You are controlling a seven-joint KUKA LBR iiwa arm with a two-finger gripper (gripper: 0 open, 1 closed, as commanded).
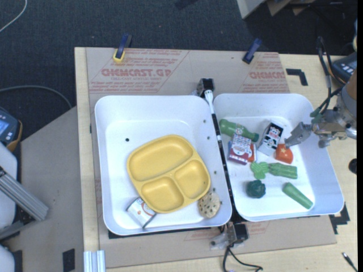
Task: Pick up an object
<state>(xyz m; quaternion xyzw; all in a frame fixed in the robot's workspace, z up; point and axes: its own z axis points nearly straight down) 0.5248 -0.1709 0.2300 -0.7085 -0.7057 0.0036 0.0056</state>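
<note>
Reaching arm: the grey KUKA arm comes in from the right edge, its gripper [296, 136] low over the right bin [326, 169].
Gripper state: whether anything sits in it cannot be told; the tip is small and blurred against the toys.
Nearest candidate: a red strawberry-like toy [285, 153] lies just below and beside the gripper tip, touching or nearly touching it.
Close neighbours: a small black-and-white carton [273, 136] sits just left of the tip; a green toy vegetable [275, 170] lies just under the red toy.
Other right-bin items: a red-and-white packet [240, 150], a green bottle-shaped toy [233, 129], a dark green broccoli-like piece [255, 188], a green pepper or bean [297, 195].
Left bin [108, 152]: yellow divided tray [168, 173], cookie [209, 204], small box [140, 211].
Risk, crowding: the tip may likely nudge the carton or red toy aside instead of straddling one.
Risk, shape: the rounded red toy could squirt out of a closing pinch.
Risk, wall: the right bin's rim is near the wrist, so a low approach could clip it.
</note>
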